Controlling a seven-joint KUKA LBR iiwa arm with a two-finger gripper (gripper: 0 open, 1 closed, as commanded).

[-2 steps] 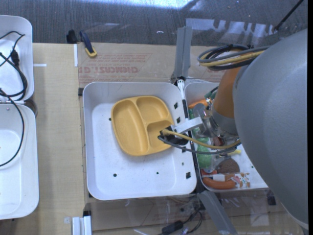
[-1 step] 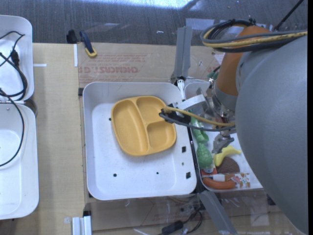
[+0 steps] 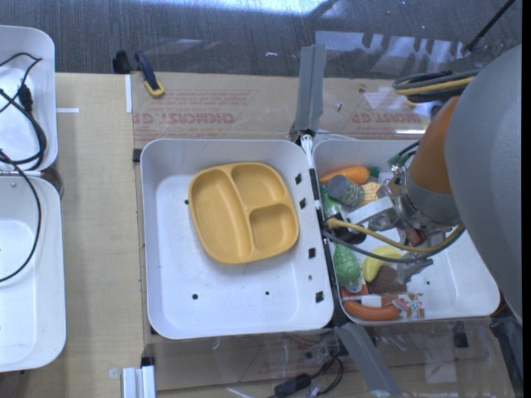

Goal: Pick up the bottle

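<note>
One fixed camera looks down on the bench point(image 3: 91, 222) at a slant from above, wide enough to take in both bins point(image 3: 166, 305), with the arm point(image 3: 489, 164) entering at 3 o'clock.

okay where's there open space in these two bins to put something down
The left bin has bare floor in front of the yellow divided plate and a strip along its left wall. The right bin is crowded: the arm hangs over a carrot, a bottle and other clutter.

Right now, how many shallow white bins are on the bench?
2: the left shallow white bin holds a yellow divided plastic plate; the right shallow white bin holds cluttered items under the arm.
</note>
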